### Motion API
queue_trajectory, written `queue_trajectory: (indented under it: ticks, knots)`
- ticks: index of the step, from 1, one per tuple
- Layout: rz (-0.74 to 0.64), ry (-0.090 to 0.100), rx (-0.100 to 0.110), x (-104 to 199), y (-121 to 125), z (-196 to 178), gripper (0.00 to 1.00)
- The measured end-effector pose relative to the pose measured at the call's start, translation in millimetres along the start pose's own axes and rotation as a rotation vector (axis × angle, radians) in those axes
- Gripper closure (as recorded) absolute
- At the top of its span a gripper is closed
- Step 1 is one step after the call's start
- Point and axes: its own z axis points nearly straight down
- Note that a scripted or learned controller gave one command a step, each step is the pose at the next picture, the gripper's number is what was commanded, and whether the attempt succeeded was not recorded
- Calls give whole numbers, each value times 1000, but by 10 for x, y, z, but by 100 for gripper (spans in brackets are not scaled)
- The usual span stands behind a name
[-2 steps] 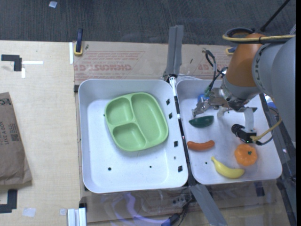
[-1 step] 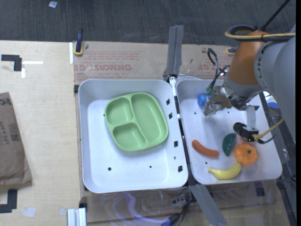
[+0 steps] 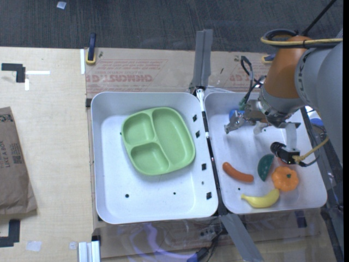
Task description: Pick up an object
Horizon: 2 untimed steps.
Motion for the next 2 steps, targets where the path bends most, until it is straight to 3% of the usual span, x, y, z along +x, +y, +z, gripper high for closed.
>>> queue_trajectory:
  ticks: [1, 2]
  knots:
    - [-127, 1, 0, -381, -657, 97, 0]
    - [-129, 1, -1, -1008, -1228, 97, 0]
